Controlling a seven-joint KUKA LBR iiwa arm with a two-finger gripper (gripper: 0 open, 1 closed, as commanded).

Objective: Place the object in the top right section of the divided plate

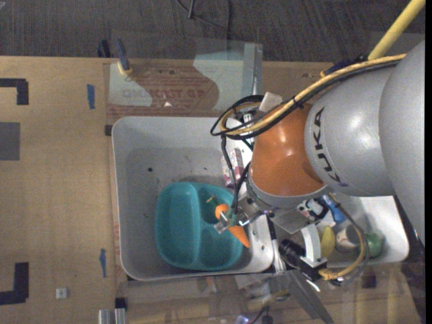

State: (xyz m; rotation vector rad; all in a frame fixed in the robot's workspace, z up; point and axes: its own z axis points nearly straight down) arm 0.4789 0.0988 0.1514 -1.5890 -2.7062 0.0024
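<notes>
**Orange object at the teal plate's right side, beneath the arm's wrist**

At the left of the frame, bare tan desk (54, 201) is seen, marked with black corner shapes and short strips of blue tape. Left of centre, the left white bin (135, 154) is seen; a teal divided plate (179, 228) lies in its lower half, with one long section on its left side and smaller sections on its right. An orange, carrot-like object (237, 235) is seen at the plate's right edge, with a second orange patch just above it, near the plate's upper right section; whether the two are one piece cannot be told. The jaws (226, 223) are seen directly at that object, but whether they are apart or clamped on it cannot be told. Further right, the grey arm (364, 133) with its orange band covers much of the right white bin (391, 214), where small toys are visible: a yellow banana-like piece (327, 240) and a green item (373, 243).
</notes>
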